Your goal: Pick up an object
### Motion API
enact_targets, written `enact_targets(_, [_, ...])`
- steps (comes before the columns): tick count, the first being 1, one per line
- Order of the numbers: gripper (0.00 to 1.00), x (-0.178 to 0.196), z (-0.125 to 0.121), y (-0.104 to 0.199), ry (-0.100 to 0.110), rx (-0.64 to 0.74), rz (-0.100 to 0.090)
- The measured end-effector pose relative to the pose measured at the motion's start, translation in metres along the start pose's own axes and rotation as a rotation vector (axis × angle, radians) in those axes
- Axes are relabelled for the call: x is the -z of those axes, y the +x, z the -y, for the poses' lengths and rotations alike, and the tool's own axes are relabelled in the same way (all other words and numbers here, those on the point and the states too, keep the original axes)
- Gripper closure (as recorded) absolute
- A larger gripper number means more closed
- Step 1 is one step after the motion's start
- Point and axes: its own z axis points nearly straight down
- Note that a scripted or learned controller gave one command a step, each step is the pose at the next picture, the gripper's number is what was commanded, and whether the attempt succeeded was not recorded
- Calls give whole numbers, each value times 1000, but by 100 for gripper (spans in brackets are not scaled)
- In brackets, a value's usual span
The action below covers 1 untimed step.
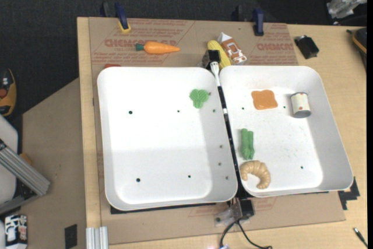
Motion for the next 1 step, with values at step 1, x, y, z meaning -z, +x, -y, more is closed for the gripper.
enact_targets(1, [100, -234, 58, 56, 41, -2, -4])
